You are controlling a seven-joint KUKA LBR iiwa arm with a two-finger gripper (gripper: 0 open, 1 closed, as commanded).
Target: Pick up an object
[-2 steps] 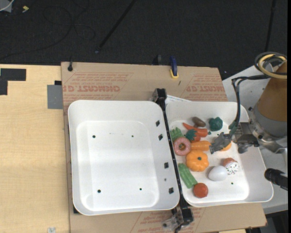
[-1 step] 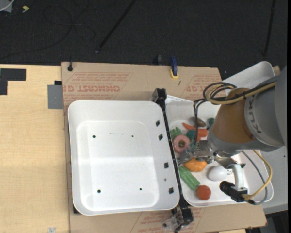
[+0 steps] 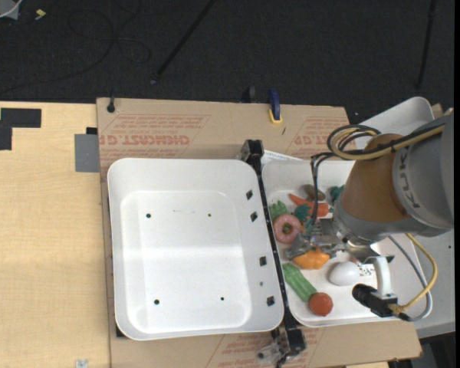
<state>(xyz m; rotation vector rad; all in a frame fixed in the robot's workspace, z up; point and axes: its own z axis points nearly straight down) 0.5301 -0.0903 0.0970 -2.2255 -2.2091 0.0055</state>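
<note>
- Toys nearest the camera: a red ball (image 3: 320,304) sits at the near edge of the right bin (image 3: 414,117), just beside a green cucumber-like piece (image 3: 298,281) that lies along the divider.
- Middle of the right bin: an orange piece (image 3: 312,260) and a white egg-shaped item (image 3: 342,272) lie close together directly under the wrist; a pink ring (image 3: 288,227) rests just beyond them, near the divider.
- Gripper (image 3: 327,240): it sits low over this cluster, hidden beneath the orange band (image 3: 372,190) of the arm (image 3: 423,182); whether it is released, clenched or grasping anything cannot be told.
- Far end of the right bin: a small orange-red piece (image 3: 300,199) and a teal item (image 3: 336,194) lie near the cables.
- Left bin (image 3: 134,176): bare white floor.
- Judgement on the step: the arm appears to be at the grasp stage, over the orange piece or the egg. Good practice would be to centre on one item only, since neighbours crowd in and could be pinched or pushed aside, and to lift straight up so a weak hold is revealed early.
</note>
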